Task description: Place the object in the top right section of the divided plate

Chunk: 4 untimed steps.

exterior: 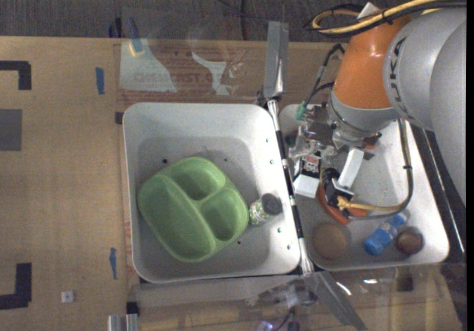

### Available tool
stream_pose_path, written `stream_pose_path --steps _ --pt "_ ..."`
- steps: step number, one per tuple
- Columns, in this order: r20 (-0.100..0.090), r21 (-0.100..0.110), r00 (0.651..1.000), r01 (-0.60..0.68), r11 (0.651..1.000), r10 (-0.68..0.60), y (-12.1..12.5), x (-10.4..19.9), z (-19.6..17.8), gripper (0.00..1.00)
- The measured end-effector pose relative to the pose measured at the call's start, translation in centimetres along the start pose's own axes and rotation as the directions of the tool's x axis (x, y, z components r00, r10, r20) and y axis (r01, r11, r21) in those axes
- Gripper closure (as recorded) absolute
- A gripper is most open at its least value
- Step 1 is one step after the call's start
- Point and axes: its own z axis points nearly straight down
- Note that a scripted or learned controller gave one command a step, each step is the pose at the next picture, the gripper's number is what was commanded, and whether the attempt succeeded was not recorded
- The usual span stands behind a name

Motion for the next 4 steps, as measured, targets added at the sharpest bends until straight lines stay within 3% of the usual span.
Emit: stream_pose_path --steps 1,2,3,4 --pt "0.0 0.001 1.0 -0.011 1.0 0.011 -4.93 6.88 -0.43 1.0" --pt "0.0 0.0 1.0 -0.012 1.0 0.012 -4.91 6.85 -0.44 0.0" --pt "-0.001 0.0 1.0 -0.011 1.0 0.011 -4.86 6.87 -1.4 1.0" --pt "-0.001 0.0 1.0 -0.012 1.0 0.012 -4.86 6.85 -1.39 0.0"
